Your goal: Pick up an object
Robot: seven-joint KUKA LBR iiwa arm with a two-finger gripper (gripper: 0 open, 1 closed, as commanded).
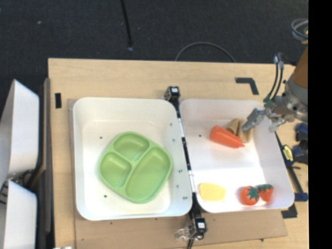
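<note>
In the right bin (228,191) an orange carrot (226,137) lies near the back, with a small tan piece (237,126) just behind it. A yellow lemon-like piece (212,192) and a red strawberry pair with green tops (256,194) rest at the bin's front edge. My gripper (263,122) hangs over the back right of this bin, open, with one grey finger (252,120) close beside the tan piece. Between the fingers there is just bin floor.
The left bin (85,139) holds a green divided plate (136,166). A black divider with clips (181,139) runs between the bins. Cables and blue clamps (298,152) sit along the bench's right edge. White boxes (21,139) stand at far left.
</note>
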